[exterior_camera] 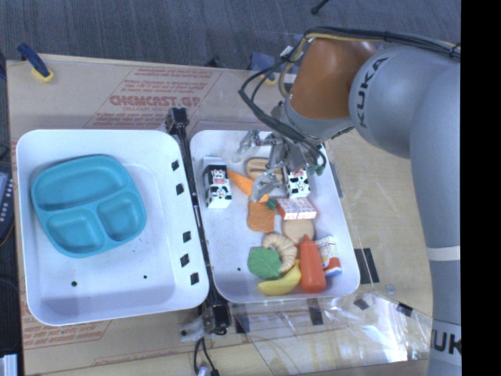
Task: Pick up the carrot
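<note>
- The end effector (270, 180) hangs low inside the right bin (340, 210), near that bin's far wall, with the grey arm (399, 92) reaching in from the tabletop's right side.
- Whether it is released or clenched cannot be told; metal parts and cables blur together there.
- The carrot (241, 182) lies on the bin floor just beside the end effector's tip, pointing toward the bin's far-left corner; nothing visibly grips it.
- A small cow-print carton (217, 186) stands just left of the carrot.
- An orange slab (261, 217) lies just nearer than the carrot.
- The left bin (47, 288) holds a blue divided tray (88, 204).
</note>
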